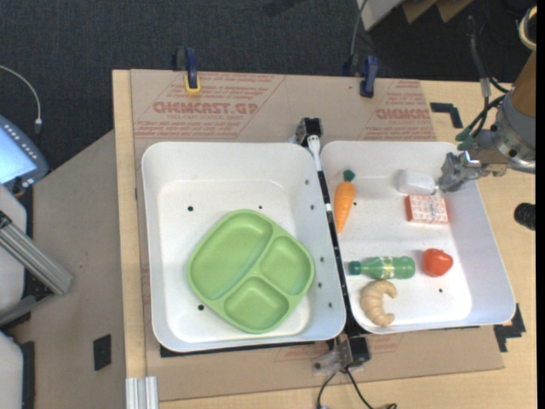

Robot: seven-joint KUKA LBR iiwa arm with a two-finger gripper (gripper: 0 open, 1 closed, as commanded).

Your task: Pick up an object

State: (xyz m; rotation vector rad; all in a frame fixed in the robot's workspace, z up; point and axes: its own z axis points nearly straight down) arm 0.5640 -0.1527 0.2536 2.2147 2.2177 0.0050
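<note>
Lighting was bright, even, overhead. Two shallow white plastic bins (400, 309) ran near overexposed, with mild glare on floors. Shadows were soft and short. Dark carpeted floor (68, 32) stayed underexposed. Focus was fair; fine detail was soft, resolution low.

The arm (521, 118) shows a grey, rounded wrist housing with dark cables trailing beside it, ending in a small metallic-grey pincer (451, 174).
</note>
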